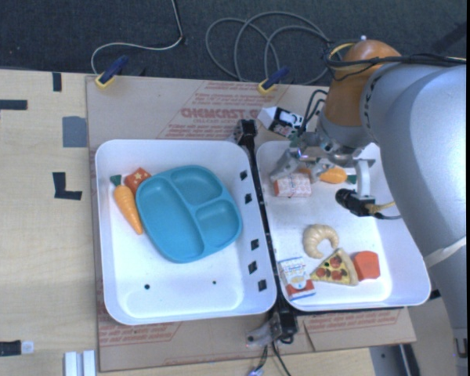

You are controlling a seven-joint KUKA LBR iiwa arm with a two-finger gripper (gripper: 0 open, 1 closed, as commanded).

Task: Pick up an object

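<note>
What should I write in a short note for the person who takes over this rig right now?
Gripper: low in the right bin, at its far left corner, just above the pinkish toy block; grasp cannot be judged.
Right bin: croissant, pizza slice, red block, small carton.
Left bin: blue divided plate, carrot.
Done: nothing visibly lifted.
Left: grasp and lift one object.

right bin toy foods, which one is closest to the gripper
The pinkish block, directly under the gripper; the croissant, pizza slice and red block lie farther down.
</note>
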